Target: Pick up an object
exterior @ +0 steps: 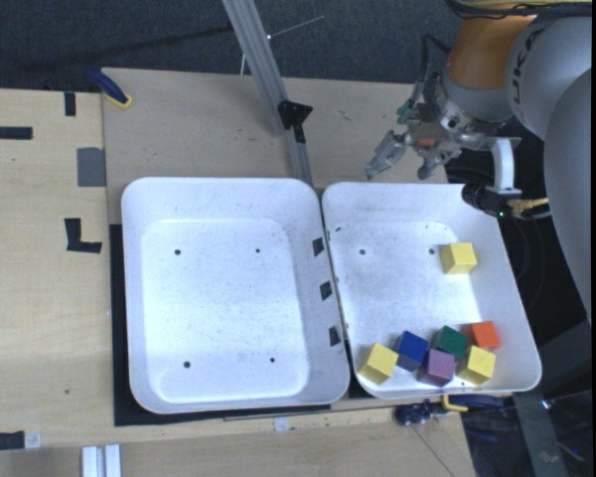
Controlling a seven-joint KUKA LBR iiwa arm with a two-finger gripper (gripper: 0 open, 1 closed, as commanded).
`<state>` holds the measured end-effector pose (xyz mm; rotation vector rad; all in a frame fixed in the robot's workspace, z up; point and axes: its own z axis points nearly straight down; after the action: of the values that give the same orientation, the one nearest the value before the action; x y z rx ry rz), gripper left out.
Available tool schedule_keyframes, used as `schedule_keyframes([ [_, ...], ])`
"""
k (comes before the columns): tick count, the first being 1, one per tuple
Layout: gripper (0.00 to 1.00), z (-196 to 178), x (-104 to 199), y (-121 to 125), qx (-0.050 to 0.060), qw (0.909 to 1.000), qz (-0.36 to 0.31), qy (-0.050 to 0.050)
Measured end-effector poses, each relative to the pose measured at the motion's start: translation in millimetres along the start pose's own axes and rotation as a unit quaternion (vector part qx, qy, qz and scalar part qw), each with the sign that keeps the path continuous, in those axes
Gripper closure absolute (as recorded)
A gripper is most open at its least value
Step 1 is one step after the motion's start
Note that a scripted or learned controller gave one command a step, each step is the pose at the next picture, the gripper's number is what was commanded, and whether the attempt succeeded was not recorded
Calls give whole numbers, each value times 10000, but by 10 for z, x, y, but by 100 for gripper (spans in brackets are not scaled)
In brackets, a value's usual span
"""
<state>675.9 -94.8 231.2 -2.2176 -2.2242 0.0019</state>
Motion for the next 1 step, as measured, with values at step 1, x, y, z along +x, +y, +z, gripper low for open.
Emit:
schedule_keyframes([
  [1,0,-1,-3,0,0,10000,2,-5],
])
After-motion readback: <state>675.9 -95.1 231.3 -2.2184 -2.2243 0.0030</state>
